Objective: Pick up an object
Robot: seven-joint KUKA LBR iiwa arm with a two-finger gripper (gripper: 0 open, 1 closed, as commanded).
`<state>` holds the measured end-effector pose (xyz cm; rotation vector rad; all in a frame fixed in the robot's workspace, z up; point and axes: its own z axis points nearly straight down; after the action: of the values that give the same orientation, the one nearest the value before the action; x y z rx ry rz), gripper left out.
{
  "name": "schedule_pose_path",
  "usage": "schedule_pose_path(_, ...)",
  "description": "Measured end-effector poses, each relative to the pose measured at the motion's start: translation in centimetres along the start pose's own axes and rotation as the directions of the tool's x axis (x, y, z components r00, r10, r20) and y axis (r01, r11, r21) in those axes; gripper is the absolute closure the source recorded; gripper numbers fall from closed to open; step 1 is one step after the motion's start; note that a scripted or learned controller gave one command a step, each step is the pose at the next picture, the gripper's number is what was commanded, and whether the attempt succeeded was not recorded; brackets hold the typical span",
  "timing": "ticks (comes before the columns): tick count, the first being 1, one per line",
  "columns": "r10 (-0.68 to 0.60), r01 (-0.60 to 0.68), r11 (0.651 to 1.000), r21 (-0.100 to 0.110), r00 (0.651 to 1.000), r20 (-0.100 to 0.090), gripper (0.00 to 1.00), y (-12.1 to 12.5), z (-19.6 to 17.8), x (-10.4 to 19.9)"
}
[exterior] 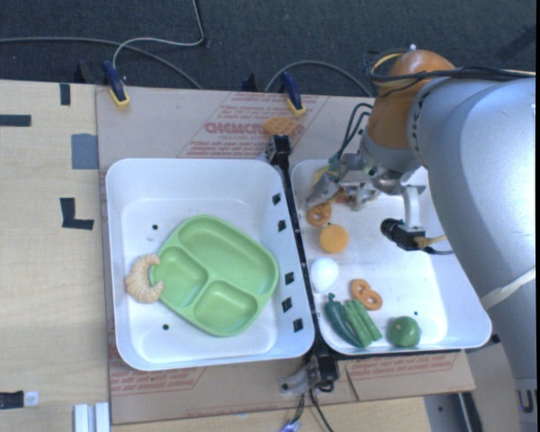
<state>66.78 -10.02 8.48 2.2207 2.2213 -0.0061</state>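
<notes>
My gripper (335, 185) is low in the right bin (450, 318), near its far left corner. A small orange pretzel ring (319, 212) lies just below it, touching or nearly touching it. Closer to the front sit an orange ball (333, 238), a white egg (324, 273), a second pretzel (364, 293), dark green vegetables (351, 320) and a green lime (403, 331). The arm covers the far right part of this bin.
The left bin (126, 187) holds a green divided plate (220, 273) and a tan curled shrimp-like piece (144, 279) at its left edge. A black divider (292, 241) separates the bins. Cables and clamps (117, 84) lie beyond the bins.
</notes>
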Motion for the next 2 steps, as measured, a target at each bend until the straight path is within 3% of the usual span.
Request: schedule_pose_path(2, 0.0, 0.0, 1.0, 0.0, 1.0, -0.001, 0.0, 0.01, 0.01, 0.49)
